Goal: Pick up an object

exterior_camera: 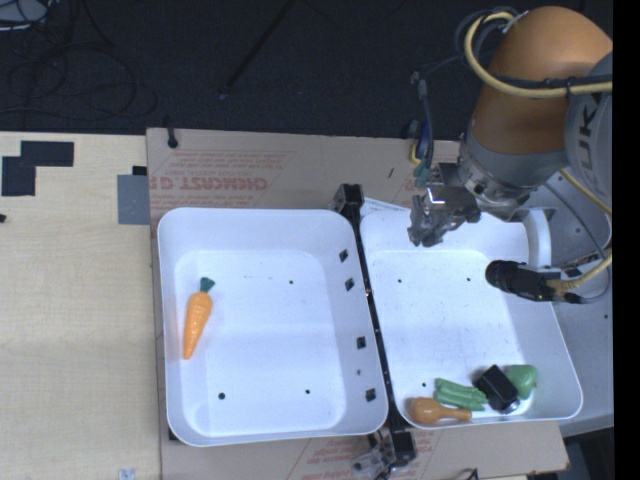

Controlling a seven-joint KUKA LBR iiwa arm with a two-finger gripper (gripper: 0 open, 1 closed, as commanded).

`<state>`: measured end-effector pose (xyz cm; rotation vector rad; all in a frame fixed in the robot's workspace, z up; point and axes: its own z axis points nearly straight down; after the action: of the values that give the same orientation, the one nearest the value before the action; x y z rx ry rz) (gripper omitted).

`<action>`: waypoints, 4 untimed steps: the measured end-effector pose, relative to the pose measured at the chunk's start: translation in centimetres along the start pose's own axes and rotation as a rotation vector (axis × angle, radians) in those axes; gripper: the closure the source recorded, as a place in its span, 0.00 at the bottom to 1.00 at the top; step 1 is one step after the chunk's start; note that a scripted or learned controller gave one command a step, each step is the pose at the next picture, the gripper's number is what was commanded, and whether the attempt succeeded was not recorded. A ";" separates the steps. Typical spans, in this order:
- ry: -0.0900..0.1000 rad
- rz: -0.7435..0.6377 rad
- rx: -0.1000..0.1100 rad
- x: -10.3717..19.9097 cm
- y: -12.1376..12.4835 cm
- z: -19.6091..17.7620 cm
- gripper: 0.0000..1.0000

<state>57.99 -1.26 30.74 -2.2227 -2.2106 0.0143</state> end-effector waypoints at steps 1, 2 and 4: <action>0.002 -0.010 -0.013 6.3 4.6 -2.7 1.00; -0.001 0.000 -0.003 0.9 6.1 2.7 1.00; 0.002 -0.010 -0.010 19.2 5.7 0.7 1.00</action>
<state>63.74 17.95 29.94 -2.2149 -2.2261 0.0017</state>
